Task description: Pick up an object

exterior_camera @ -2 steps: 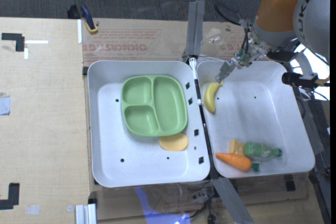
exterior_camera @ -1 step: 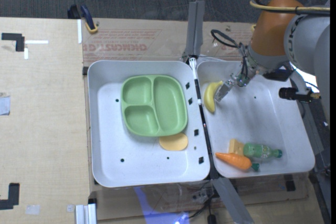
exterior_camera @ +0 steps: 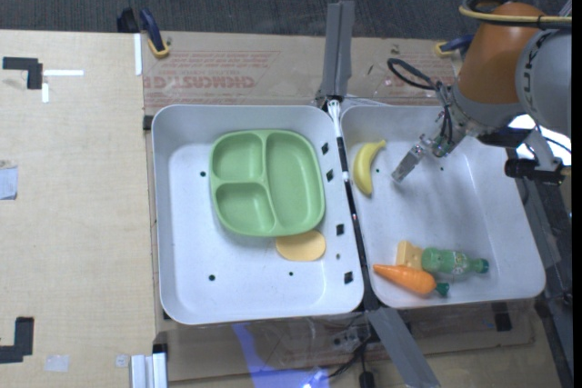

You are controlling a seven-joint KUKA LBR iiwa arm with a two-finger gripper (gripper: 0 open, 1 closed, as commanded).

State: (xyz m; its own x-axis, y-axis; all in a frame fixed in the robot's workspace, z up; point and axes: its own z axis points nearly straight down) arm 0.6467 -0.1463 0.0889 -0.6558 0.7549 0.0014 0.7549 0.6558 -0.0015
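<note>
While pincer (exterior_camera: 409,163) is hovering in right bin (exterior_camera: 473,213), finger spread not discernible, nothing visibly held, banana (exterior_camera: 366,166) is lying just beside it by divider. Looking light, smooth, curved; gripping across mid-body seeming best.

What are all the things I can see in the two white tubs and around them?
Bins: two, white, side by side on the bench.
Divided plate: one, light green, three compartments, in the left bin.
Flat round piece: one, pale orange-yellow, left bin, partly under the plate's near edge.
Banana: one, yellow, right bin, near the divider.
Carrot: one, orange with a green end, near edge of the right bin.
Bottle: one, green, lying down just behind the carrot.
Small yellow piece: one, next to the bottle; too small to name.
Clamps: two, blue and yellow, back edge of the bench.
Arm: one, grey and orange, from the right.
Tool: one, over the right bin, right of the banana.
</note>
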